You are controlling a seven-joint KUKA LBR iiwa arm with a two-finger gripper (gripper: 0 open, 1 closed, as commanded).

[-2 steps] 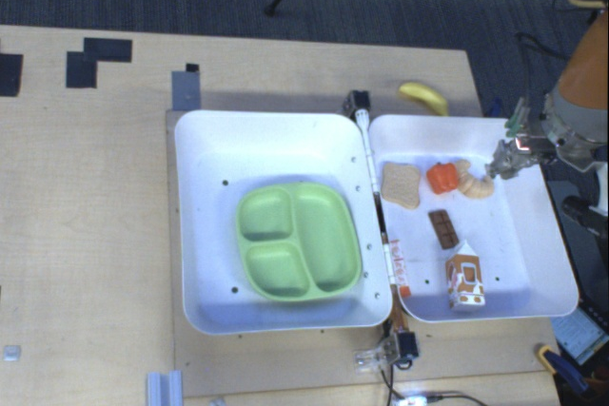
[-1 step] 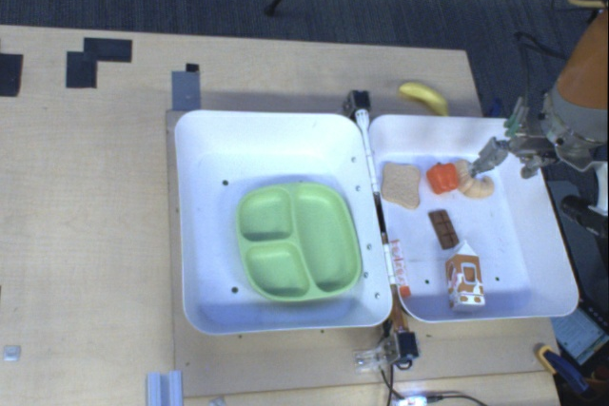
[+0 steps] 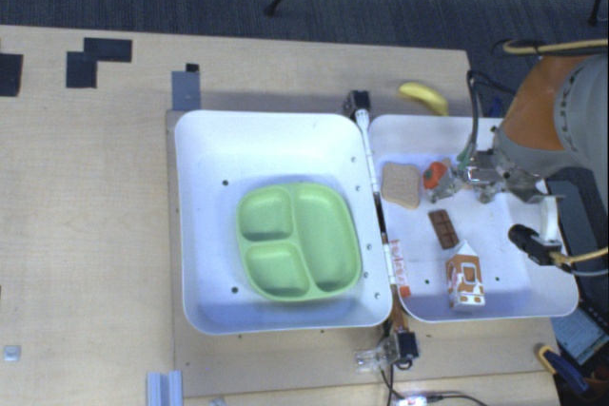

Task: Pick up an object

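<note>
Camera view: looking down at a slant on two white bins sitting side by side on the wooden bench.
Left bin (image 3: pixel 200 204): holding a green divided tray (image 3: pixel 297 241), lying flat near the middle.
Right bin (image 3: pixel 561 299): carrying the loose items the arm is choosing among.
Items there: a tan bread slice (image 3: pixel 402 184) lying near the inner wall, a small red-orange piece (image 3: pixel 435 173) just beside it, a brown chocolate bar (image 3: pixel 443 228) lying toward the middle, and an orange-and-white carton (image 3: pixel 465 282) resting near the front edge.
Outside the bins: a yellow banana (image 3: pixel 422 96) is lying on the bench behind the right bin.
Arm: reaching in from the right, with its orange band showing above the wrist.
Gripper (image 3: pixel 455 178): hanging over the back part of the right bin, just beside the red-orange piece and near the bread slice.
Jaws: too small and blurred here to tell whether they are spread or pressed together; nothing is visibly sitting between them.
Step in hand: seemingly closing in on a target, most likely the red-orange piece; no lift is showing.
Next move: probably calling for the tips straddling the piece squarely before squeezing, since it is small and lying close to the bread.
</note>
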